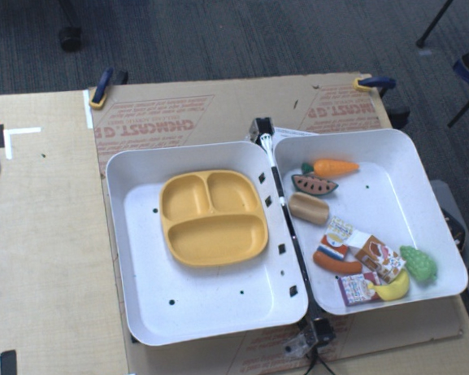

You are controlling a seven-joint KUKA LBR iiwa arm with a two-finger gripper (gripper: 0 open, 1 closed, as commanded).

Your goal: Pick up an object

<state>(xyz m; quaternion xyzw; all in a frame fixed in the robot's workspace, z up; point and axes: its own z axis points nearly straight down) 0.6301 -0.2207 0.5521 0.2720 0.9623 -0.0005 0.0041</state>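
— What state is the gripper in?
— I cannot tell whether it is apart or together.
— Where are the things to pick?
— In the right bin [404, 168], on the side the arm reaches in from. A carrot [335, 166] lies at the far end, a watermelon slice [314, 184] just beside it, then a bun [309, 208]. A sausage [336, 262], small cartons [379, 256], a banana [392, 287] and a green toy [421, 264] crowd the near end.
— And the left bin [146, 296]?
— It holds a yellow divided plate [213, 217].
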